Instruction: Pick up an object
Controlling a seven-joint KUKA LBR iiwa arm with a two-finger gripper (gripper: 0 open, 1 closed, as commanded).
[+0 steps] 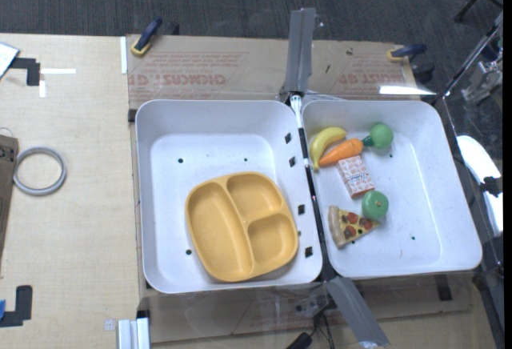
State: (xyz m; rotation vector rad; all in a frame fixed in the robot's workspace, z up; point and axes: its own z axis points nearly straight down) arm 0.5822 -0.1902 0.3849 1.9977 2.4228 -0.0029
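toys (352,175) in right bin (448,203)

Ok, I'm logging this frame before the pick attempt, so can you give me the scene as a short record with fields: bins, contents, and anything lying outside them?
left bin: holds a yellow divided plate, three compartments
right bin: holds the toy food, grouped toward its left side
banana: upper left of right bin, touching the carrot
carrot: orange, green top pointing right
small packet: red and white, below the carrot
green ball: just above the pizza slice
pizza slice: lowest item
outside bins: tape roll on the bench at left
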